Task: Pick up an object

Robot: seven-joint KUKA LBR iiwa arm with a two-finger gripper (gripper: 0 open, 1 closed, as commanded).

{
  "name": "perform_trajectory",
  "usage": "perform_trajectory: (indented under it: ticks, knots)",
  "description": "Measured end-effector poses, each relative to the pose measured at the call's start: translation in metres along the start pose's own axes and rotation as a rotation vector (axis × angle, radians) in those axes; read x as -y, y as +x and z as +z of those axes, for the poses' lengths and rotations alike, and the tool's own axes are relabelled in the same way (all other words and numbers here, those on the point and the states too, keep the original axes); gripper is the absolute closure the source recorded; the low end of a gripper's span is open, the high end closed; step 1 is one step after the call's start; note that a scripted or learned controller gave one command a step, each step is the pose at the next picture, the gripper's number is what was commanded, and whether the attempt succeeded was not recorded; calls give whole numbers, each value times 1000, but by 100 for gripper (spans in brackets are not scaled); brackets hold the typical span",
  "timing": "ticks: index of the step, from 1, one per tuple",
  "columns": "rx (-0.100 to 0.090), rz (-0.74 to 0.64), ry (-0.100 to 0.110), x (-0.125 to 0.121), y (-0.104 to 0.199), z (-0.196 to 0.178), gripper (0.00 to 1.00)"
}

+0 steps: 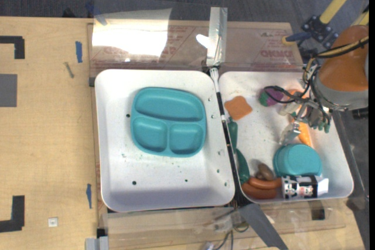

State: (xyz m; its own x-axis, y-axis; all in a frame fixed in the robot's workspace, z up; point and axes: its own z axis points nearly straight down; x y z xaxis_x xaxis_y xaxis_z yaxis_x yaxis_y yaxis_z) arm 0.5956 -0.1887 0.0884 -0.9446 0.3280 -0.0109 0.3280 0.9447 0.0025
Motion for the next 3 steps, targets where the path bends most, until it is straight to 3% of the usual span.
perform_trajectory:
  ticks: [1,2,3]
  knots:
    - [0,75,-1,27,29,0,0]
    - [10,72,-2,26,26,-14,100]
    - [3,62,-2,-31,50,-77,100]
